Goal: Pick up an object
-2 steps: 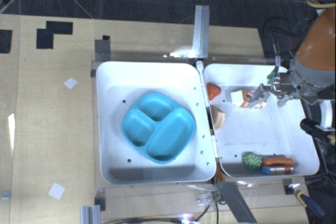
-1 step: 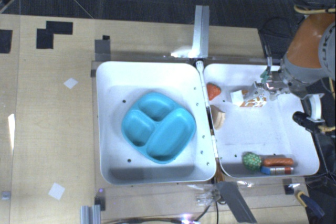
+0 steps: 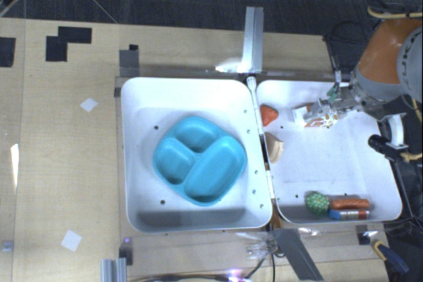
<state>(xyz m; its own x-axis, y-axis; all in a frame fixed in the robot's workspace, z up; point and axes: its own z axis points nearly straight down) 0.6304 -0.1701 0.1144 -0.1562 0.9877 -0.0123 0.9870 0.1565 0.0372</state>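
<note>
In the left bin [image 3: 142, 162] lies a blue divided tray [image 3: 199, 159]; the claw's [image 3: 328, 110] state is unclear.

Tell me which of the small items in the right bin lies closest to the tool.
The pale printed packet, right beside the tool near the bin's far edge. The orange piece sits farther left; the green ball lies at the near edge.

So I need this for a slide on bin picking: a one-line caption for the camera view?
KUKA arm's gripper over the right bin beside small objects; blue divided tray in the left bin.
</note>
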